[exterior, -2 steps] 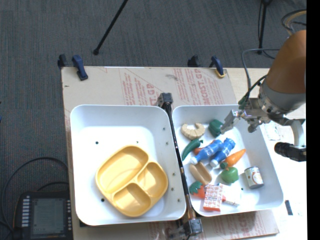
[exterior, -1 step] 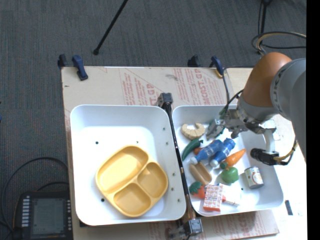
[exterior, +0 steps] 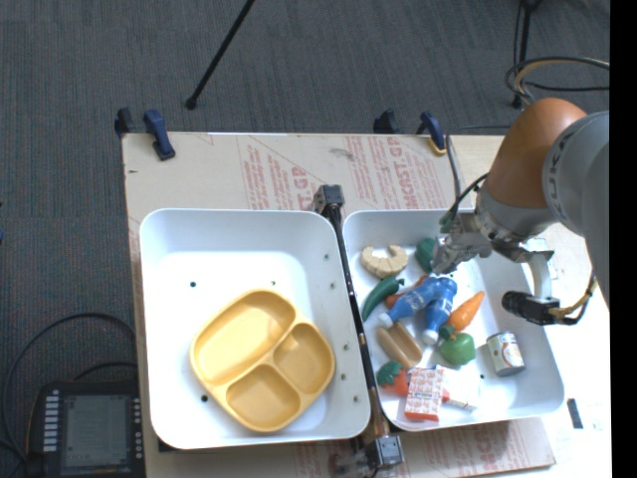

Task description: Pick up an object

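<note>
The right bin point(exterior: 542, 391) holds a heap of toy food: a beige cashew-shaped piece point(exterior: 384, 259), a green chili point(exterior: 379, 296), two blue bottles point(exterior: 423, 302), an orange carrot point(exterior: 465, 310), a green pepper point(exterior: 456, 348), a tan bread piece point(exterior: 399, 345), a small tin can point(exterior: 506, 353) and a red-and-white carton point(exterior: 425, 393). My gripper point(exterior: 445, 255) hangs low over the bin's back part, right beside a dark green object point(exterior: 427, 254) and just above the blue bottles. Its tips are dark and small against the clutter.
The left bin point(exterior: 169, 237) holds a yellow divided plate point(exterior: 263, 359). A metal clamp point(exterior: 329, 200) sits at the back between the bins. Blue clamps point(exterior: 157, 132) grip the board's far edge. A pendant point(exterior: 75, 429) lies on the floor at lower left.
</note>
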